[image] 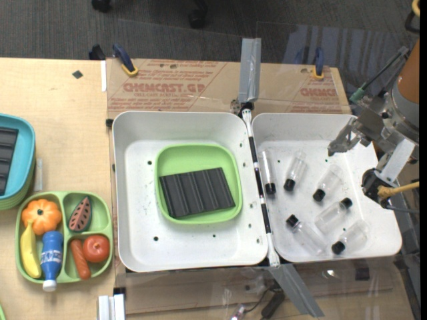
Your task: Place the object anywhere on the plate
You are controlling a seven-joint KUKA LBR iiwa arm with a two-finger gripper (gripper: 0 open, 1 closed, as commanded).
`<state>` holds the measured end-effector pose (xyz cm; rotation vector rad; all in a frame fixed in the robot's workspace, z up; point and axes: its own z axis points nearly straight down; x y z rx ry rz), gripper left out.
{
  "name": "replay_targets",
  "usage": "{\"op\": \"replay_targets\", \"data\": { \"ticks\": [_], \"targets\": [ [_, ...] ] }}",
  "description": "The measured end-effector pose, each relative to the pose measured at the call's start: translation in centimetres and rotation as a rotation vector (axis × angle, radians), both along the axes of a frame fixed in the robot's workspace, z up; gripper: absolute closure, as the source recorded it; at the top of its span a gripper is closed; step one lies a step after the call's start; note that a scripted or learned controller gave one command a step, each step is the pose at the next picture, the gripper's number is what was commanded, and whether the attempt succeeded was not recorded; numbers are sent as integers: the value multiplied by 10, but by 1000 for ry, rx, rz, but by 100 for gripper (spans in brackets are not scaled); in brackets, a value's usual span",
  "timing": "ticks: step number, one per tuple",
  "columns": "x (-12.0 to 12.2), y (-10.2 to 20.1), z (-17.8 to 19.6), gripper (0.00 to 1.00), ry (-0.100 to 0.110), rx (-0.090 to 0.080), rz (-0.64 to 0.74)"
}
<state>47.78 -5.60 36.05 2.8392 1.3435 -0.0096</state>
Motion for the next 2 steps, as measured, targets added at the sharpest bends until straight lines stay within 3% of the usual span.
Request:
{"op": "replay_targets", "data": {
  "ticks": [1,2],
  "targets": [
    [0,-33,-15,0,2,1,-113],
    [0,2,-52,0,0,0,-330]
  ]
}}
